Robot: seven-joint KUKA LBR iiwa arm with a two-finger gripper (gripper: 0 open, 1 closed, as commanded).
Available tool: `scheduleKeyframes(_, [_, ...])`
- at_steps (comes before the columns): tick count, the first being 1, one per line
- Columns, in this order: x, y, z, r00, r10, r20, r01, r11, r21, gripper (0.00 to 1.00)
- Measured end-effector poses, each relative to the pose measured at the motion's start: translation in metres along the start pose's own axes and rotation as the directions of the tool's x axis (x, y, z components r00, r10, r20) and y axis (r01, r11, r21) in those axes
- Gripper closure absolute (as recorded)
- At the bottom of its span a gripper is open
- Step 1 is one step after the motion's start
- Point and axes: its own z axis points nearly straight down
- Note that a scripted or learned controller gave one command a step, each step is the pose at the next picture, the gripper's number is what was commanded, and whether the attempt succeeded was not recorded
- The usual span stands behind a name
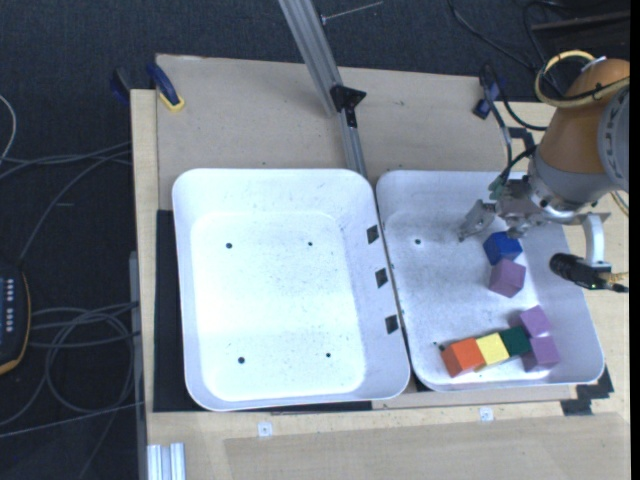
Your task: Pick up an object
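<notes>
My gripper [493, 226] hangs low over the back of the right bin [430, 298], its fingers spread open with nothing between them. A blue block [502, 247] lies right at the near side of the fingertips, partly covered by the gripper. Just in front of it sits a purple cube [507, 278]. Nearer the bin's front right corner is a second purple block [539, 334]. Beside that one, a row of orange [462, 356], yellow [491, 348] and green [516, 341] blocks lies along the front wall.
The left bin [275, 293] stands beside the right one, joined by black clips [381, 277]. A slanted metal bar [320, 63] crosses the bench behind the bins. Blue clamps [165, 88] hold the board's back corners.
</notes>
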Motion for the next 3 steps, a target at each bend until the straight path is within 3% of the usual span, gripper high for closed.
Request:
scheduleKeyframes(1, [0.001, 0.003, -0.015, 1.0, -0.001, -0.001, 0.001, 1.0, -0.008, 1.0])
scheduleKeyframes(3, [-0.003, 0.016, -0.115, 1.0, -0.001, -0.005, 0.001, 1.0, 0.001, 1.0])
